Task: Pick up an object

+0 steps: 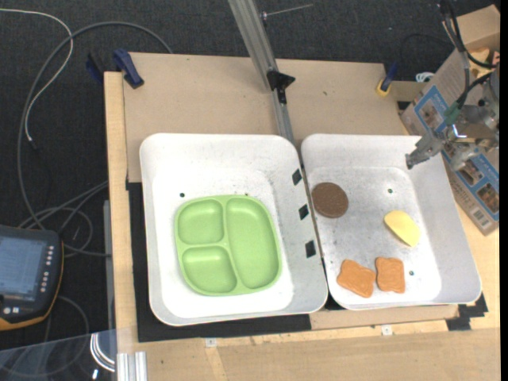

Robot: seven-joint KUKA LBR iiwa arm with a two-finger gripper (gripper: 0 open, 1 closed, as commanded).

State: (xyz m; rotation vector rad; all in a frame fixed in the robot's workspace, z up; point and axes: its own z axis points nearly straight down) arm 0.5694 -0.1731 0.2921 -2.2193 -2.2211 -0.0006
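Note:
The right bin (pixel 444 213) holds a round brown cookie (pixel 329 200) near its left wall. A yellow wedge-shaped piece (pixel 403 228) lies toward the right of that bin. Two orange cracker-like pieces (pixel 356 278) (pixel 390 275) sit side by side near the front wall. My gripper (pixel 417 157) reaches in from the right edge and hangs over the right bin's far right corner. It is well away from every piece, and nothing is seen in it.
The left bin (pixel 159 173) carries a green three-compartment plate (pixel 228 244). A metal rail (pixel 258 38) runs from the top down to the gap between the bins. Boxes and cables (pixel 468 94) crowd the bench's right side, behind the arm.

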